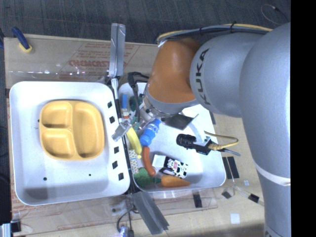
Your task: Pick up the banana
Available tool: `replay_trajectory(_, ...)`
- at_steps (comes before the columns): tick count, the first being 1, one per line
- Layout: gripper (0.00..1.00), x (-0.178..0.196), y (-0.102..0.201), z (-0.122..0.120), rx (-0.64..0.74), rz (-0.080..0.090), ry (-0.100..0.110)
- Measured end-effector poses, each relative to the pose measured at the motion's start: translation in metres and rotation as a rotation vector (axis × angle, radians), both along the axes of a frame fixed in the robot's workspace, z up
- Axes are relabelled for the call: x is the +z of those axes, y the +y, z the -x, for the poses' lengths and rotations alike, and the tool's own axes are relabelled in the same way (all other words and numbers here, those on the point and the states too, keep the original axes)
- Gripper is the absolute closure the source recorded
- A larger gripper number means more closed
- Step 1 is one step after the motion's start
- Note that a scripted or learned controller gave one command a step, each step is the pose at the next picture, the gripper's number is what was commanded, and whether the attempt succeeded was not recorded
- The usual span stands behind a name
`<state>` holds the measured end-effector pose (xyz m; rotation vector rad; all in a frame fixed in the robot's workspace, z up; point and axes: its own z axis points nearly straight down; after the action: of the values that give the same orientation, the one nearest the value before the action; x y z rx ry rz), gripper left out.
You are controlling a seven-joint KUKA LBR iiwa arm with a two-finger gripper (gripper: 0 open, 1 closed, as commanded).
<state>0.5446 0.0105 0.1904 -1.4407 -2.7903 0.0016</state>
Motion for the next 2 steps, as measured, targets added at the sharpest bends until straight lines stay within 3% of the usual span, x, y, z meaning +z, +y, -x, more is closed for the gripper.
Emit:
replay_trajectory(1, 0.00, -0.001, 0.041, 0.009, -0.009, 0.000, 0.004)
replay_trajectory(2, 0.00, -0.001, 0.087, -0.061, -0.029, 0.002, 0.003)
